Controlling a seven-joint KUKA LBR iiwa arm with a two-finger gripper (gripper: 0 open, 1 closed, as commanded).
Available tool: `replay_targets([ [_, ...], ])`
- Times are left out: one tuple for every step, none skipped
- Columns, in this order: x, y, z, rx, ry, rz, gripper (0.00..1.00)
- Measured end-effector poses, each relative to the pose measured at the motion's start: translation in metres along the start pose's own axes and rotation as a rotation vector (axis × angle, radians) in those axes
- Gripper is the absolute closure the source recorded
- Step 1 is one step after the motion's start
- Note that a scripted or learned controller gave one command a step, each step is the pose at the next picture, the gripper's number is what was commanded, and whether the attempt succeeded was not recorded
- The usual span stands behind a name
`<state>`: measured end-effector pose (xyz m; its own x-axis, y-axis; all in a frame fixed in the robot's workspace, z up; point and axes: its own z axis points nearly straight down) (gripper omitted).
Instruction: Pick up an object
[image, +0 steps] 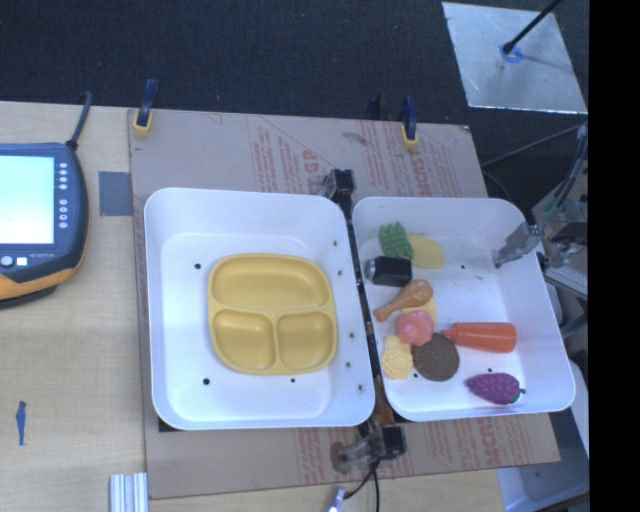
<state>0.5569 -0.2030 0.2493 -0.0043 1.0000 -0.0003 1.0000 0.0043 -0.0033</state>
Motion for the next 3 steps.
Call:
replay_targets([
  [0.053,-0.003,0.07,0.001,0.0,-0.002,0.0],
  [0.1,0.003,0.137,0.002,0.0,-0.002,0.0],
  [0.093,-0.02,0.158,0.0,0.0,-0.001,0.0],
])
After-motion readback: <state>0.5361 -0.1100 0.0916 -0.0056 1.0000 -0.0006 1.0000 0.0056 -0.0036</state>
